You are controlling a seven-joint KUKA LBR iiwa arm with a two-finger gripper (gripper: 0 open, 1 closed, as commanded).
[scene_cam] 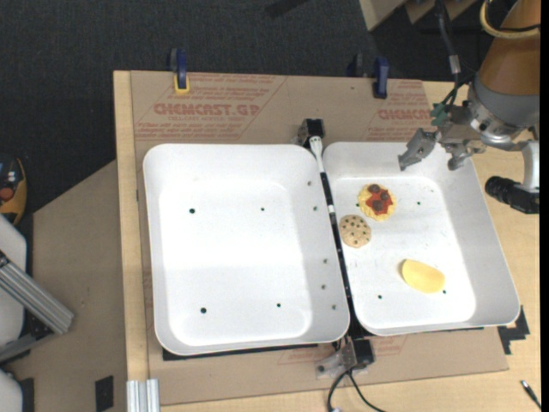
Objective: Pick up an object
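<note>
arm: grey KUKA (506, 84) enters from the right, orange band above the wrist, wrist over the far right corner of the right bin
gripper: (437, 151) hangs above the far edge of the right bin, 2 fingers (415, 153) splayed apart, nothing between them, so released
right bin: (489, 264) white, shallow, holds 3 objects
pizza piece: (377, 201) small round toy with red and dark topping, far-middle of the right bin, nearest object to the gripper but apart from it
cookie: (354, 230) round, tan with dark specks, just beside the pizza piece on its near-left, close to the bin's left wall
yellow piece: (422, 275) flat, oval-ish, near-middle of the right bin, well apart from the other 2
left bin: (163, 230) white, same kind, touching the right bin along the centre seam
bin floors: a few small dark dots on each
board: (214, 101) brown sheet with red CHEMCAST print under both bins, 2 blue clamps (178, 63) on its far edge
centre seam: black clip (310, 130) at the far end, another clip with cable (347, 359) at the near end
contact: gripper touches none of the 3 objects
</note>
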